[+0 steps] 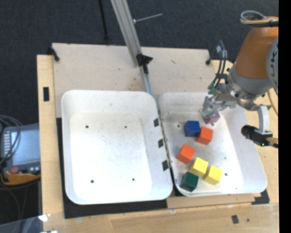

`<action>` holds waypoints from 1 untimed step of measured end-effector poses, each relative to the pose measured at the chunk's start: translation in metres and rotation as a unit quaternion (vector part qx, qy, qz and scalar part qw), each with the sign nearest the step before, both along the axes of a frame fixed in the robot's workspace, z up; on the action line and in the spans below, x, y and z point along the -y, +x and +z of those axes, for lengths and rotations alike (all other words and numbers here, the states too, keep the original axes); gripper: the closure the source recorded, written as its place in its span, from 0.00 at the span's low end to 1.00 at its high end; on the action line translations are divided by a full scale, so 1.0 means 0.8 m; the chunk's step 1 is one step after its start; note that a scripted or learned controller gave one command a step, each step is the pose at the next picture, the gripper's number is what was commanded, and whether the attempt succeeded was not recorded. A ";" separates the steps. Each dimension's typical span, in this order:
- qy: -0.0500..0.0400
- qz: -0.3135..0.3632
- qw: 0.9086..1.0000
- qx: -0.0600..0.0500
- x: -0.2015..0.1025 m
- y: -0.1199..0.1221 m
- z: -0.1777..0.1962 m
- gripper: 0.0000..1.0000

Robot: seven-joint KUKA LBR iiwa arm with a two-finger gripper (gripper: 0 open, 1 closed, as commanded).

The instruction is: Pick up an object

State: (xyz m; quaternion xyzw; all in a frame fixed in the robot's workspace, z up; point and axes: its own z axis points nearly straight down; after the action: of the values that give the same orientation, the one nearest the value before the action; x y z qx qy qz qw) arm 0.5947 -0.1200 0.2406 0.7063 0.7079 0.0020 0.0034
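The end effector (211,111) is poised above a purple block (213,118) (1 o'clock of the blue cube (192,128)); its grip cannot be told. Descent is judged next.

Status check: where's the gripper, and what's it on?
Gripper low in right bin, over purple object. Grasp unconfirmed. Blue block, orange block close beside.

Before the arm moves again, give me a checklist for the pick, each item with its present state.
1. Blocks lie in the right bin: ok.
2. Tool is over that bin, at its far side: ok.
3. A thing is gripped: cannot tell; a purple object sits right under the tool.
4. Blue block and the orange block beside it are apart enough for a clean grasp: not ok, they touch.
5. Green block is away from the bin wall: not ok.
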 end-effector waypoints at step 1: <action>0.000 0.000 1.000 -0.001 0.002 0.001 0.047 1.00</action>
State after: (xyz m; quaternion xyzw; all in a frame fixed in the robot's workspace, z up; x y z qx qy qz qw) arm 0.5958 -0.1215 0.2779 0.7060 0.7082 0.0016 0.0026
